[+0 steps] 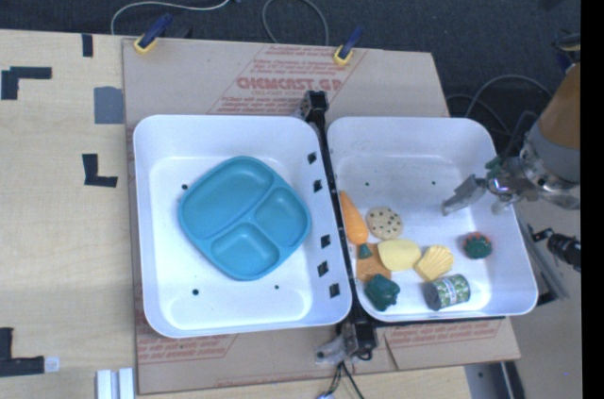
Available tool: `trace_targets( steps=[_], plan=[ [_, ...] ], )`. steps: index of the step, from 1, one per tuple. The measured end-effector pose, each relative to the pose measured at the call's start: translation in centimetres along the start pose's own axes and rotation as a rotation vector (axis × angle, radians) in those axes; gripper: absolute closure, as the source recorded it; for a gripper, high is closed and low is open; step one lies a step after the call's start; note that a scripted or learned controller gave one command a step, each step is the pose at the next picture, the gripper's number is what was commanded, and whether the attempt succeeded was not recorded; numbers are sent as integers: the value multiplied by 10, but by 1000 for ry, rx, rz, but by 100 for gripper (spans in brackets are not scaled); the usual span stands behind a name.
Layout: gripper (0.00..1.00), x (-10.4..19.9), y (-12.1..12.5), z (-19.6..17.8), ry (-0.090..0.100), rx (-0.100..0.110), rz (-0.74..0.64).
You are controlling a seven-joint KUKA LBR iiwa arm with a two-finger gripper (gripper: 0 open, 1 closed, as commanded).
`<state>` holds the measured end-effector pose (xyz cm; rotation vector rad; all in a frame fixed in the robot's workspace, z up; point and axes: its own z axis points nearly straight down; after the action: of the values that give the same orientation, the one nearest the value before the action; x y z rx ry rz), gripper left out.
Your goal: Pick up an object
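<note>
The claw (469,193) hangs spread open and holds nothing. Just below it lies a small dark-green and red toy (478,245); the tin can (446,291) sits lower left.

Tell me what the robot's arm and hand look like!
The arm is grey, with an orange band above the wrist. Its gripper is small and metallic grey, with thin fingers sticking out from a knobbly wrist. It pokes in from the right over the right bin.

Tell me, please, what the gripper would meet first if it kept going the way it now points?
Probably bare floor of the right white bin; the gripper points left, passing above the round speckled cookie. Depth is unclear.
</note>
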<state>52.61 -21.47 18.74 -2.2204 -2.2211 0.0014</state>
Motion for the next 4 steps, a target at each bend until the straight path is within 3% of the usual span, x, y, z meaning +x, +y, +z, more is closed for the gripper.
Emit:
trace_targets(
  steps=[1,2,3,4],
  plan=[
    [0,30,-36,102,4,-1,-2],
    [100,28,-32,86,2,-6,-2],
    [0,28,-33,88,3,-4,-1],
    [0,93,4,101,-6,-7,-4]
  ],
)
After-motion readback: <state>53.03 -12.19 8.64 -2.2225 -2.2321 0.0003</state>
